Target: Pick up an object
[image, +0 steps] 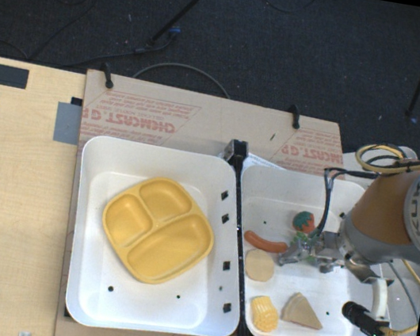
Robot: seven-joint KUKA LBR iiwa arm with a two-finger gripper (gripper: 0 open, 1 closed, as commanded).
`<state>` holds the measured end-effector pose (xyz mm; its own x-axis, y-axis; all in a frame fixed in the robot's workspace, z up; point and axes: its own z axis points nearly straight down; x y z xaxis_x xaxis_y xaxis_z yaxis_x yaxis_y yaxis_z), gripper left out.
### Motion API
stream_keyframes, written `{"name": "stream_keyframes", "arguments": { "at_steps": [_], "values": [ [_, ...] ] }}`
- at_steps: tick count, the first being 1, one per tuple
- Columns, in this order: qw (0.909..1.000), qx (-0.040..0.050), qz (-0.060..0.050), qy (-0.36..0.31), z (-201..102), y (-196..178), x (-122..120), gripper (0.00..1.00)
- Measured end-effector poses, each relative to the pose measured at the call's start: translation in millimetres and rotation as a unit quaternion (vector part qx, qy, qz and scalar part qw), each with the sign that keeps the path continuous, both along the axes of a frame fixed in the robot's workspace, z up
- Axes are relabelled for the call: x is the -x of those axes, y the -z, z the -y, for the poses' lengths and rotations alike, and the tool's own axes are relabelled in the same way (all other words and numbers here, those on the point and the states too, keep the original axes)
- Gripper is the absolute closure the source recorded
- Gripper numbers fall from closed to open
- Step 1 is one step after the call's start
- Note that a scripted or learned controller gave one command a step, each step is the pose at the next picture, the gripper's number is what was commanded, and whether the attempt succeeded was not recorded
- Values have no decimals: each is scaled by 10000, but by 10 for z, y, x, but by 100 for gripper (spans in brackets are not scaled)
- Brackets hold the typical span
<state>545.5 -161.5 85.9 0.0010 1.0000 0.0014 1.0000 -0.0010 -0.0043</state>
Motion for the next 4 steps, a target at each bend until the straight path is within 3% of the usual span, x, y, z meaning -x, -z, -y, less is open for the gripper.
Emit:
{"name": "stream_keyframes", "arguments": {
  "at_steps": [1, 4],
  "values": [
    [10000, 1, 10, 10, 8, -124, -8, 100],
    [10000, 8, 31, -16, -66, -1446, 27, 100]
  ]
}}
